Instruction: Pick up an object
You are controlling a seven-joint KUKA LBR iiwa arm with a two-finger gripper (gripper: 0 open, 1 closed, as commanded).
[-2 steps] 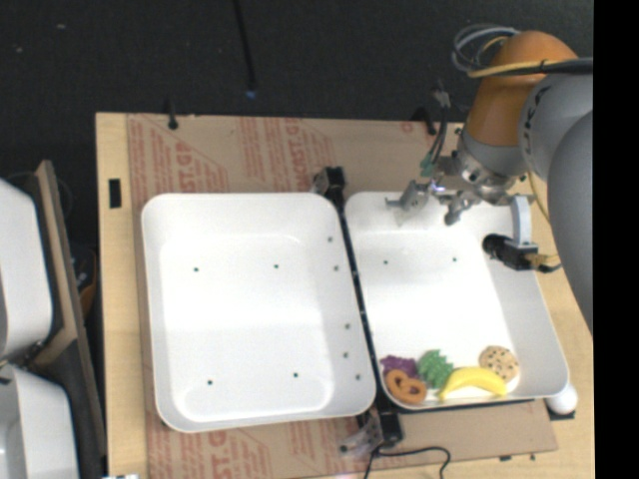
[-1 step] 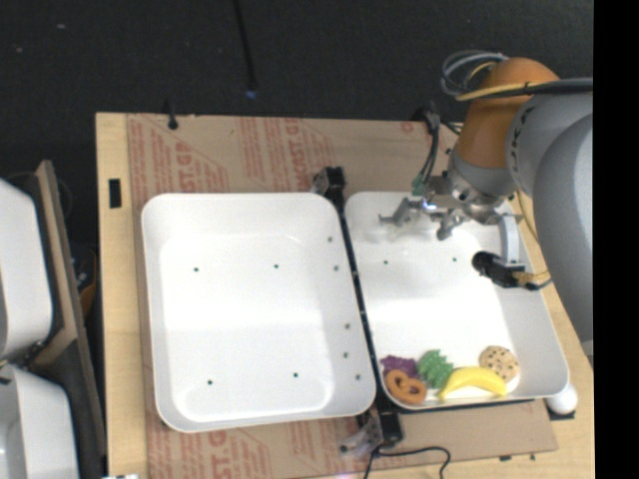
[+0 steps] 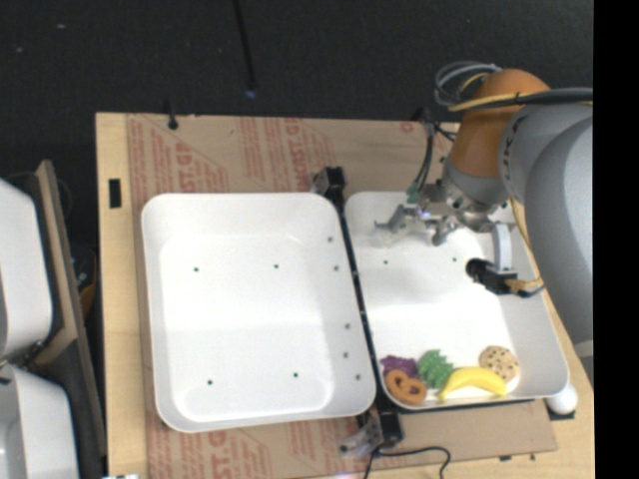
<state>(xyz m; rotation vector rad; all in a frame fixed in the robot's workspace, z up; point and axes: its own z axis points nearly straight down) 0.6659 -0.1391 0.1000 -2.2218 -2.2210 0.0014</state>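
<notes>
Banana and its 3 neighbours form the only cluster available for picking, and all of it lies well apart from the gripper, toward the near rim of the same right-hand bin. The gripper hangs over the far end of that bin, just below the orange wrist band; whether its grasp is released or clenched cannot be told at this slant, and no object is seen held in it. Bare white floor separates it from the cluster. Nearest the gripper within the cluster sit the green leafy piece and the purple grapes; just beyond the grapes lies the brown doughnut-like ring. The banana lies with its long axis running across the bin, roughly parallel to the near rim, its yellow curve bowed downward. A speckled tan cookie touches its outer end. The pieces crowd one another, so a clean single grasp looks likeliest on the banana's open side.
</notes>
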